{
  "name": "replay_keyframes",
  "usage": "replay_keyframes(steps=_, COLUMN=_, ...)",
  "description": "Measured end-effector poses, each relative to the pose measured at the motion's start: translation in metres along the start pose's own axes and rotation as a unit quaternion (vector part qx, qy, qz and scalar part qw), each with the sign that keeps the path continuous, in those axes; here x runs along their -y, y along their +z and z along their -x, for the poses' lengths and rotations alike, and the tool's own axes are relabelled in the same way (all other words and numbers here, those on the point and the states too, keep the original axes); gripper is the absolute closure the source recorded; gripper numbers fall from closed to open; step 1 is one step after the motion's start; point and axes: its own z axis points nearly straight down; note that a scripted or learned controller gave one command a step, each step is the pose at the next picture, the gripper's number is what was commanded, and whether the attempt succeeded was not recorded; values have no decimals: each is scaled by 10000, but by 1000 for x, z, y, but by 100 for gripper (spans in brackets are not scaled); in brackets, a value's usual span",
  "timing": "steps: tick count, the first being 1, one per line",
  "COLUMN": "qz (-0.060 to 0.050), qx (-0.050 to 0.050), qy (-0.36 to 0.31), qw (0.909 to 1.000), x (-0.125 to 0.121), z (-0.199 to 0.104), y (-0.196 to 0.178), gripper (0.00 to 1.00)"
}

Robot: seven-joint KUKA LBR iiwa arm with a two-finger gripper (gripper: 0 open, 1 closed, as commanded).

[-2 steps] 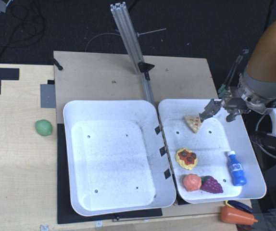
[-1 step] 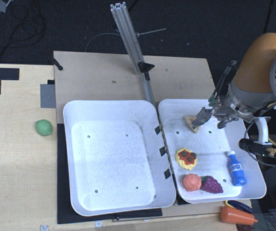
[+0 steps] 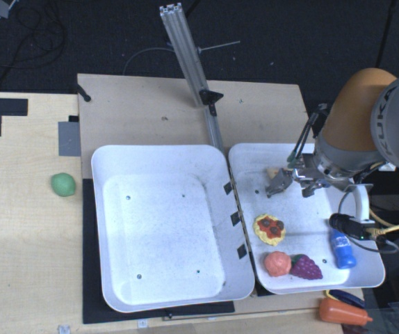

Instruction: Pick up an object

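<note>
White plastic is lining both shallow bins, and the right bin (image 3: pixel 251 160) is gathering the candidates low in its near half: a yellow pizza-like toy (image 3: pixel 270 229), a rounded pink fruit (image 3: pixel 277 264) touching knobbly purple grapes (image 3: pixel 306 267), and a smooth blue bottle (image 3: pixel 342 248). The end effector (image 3: pixel 281 183) is hovering over that bin's far part, apart from them all; whether it is spread or closed I cannot tell, and nothing is showing in it.
</note>
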Motion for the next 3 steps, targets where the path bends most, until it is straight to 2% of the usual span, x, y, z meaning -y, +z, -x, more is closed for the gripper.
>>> replay_keyframes(steps=1, qz=1, qx=1, qy=-4, qw=10000, x=-5, z=5, y=47, gripper=0)
replay_keyframes(steps=2, qz=19, qx=3, qy=8, qw=10000, x=-6, z=6, y=35, gripper=100)
replay_keyframes(steps=3, qz=44, qx=5, qy=-4, qw=10000, x=-10, z=0, y=-25, gripper=100)
